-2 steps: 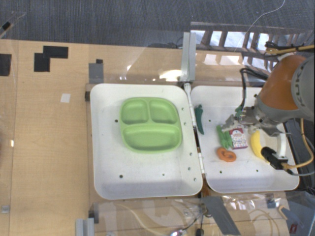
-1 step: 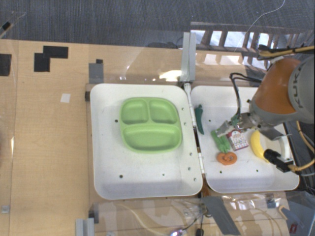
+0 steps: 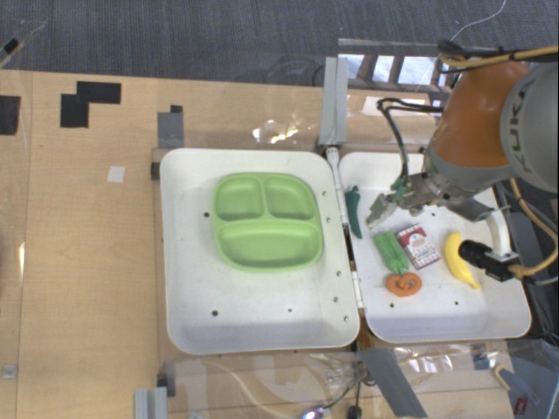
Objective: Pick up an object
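Note:
My gripper (image 3: 390, 206) hangs over the right bin (image 3: 437, 317), near its upper middle, with its fingers spread open and nothing between them. Just below it lie a green block (image 3: 389, 250) and a small red and white box (image 3: 417, 245). An orange round piece (image 3: 403, 284) sits below those. A yellow banana (image 3: 460, 259) lies to the right, and a dark green tool (image 3: 353, 209) rests along the bin's left wall.
The left bin (image 3: 192, 312) holds a light green divided plate (image 3: 265, 220). A black cable and connector (image 3: 489, 260) cross the right bin's right side. The grey and orange arm (image 3: 489, 120) covers the bin's upper right corner.

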{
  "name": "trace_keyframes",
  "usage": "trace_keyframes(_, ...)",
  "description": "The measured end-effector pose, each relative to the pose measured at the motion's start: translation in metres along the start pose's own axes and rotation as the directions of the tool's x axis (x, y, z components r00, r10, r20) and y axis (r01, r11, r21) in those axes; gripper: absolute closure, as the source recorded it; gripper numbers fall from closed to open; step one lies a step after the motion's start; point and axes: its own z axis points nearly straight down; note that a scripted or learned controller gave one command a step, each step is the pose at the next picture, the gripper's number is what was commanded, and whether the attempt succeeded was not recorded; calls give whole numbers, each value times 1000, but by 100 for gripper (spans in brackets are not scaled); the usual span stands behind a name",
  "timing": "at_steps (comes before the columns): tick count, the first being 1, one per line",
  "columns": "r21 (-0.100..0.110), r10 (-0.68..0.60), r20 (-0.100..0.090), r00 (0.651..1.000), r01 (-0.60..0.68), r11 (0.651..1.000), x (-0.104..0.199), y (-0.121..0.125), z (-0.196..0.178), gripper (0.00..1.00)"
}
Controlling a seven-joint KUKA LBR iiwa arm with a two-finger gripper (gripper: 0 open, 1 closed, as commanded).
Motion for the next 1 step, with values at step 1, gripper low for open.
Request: trace_keyframes(1,-15,67,6,998,-67,998,-36,-12,83,0)
